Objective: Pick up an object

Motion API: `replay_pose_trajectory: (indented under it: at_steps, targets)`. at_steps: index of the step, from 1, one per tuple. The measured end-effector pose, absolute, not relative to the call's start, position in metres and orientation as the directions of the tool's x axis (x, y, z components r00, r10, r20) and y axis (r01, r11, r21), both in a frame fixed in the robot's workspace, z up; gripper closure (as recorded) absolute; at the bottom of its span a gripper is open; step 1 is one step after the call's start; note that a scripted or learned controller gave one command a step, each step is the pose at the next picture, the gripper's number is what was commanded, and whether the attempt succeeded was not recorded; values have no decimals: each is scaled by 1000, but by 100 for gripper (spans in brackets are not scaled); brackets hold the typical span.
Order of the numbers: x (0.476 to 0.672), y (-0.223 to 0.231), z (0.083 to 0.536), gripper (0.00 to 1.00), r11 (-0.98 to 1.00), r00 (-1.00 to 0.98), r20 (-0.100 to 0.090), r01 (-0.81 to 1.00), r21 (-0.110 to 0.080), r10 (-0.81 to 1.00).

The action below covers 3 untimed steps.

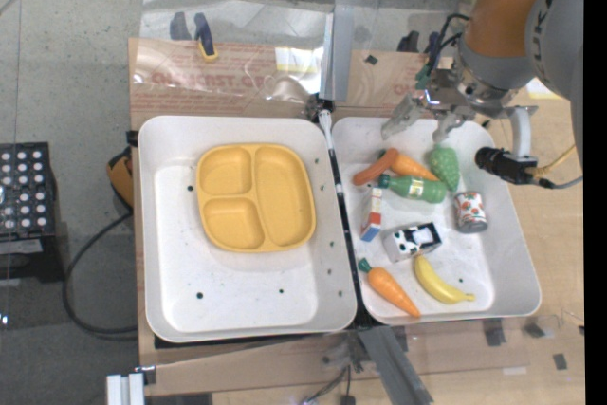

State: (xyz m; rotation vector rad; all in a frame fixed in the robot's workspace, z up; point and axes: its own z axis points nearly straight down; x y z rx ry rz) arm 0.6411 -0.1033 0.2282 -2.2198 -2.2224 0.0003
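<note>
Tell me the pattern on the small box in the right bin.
Black-and-white cow patches on the box, camera view.

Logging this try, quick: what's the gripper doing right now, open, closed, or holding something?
Gripper: open, holding nothing, above the far end of the right bin near the green pickle.

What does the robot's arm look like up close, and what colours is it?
The arm is big and rounded, grey with a wide orange band above the wrist. Dark letters mark the grey part. Thin cables, some yellow and blue, run beside it. At its end is the gripper, with slim silvery metal fingers. A small black cylinder hangs off a pale bracket.
</note>
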Motion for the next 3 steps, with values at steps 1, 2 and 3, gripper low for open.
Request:
replay_pose_trajectory:
  at_steps: [1, 2, 3]
  targets:
    - [640, -93, 93, 0, 80, -80, -2, 997, 1, 997]
    - [640, -93, 102, 100, 78, -78, 1, 997, -1, 997]
    - [637, -45, 238, 100, 97, -97, -1, 995, 1, 995]
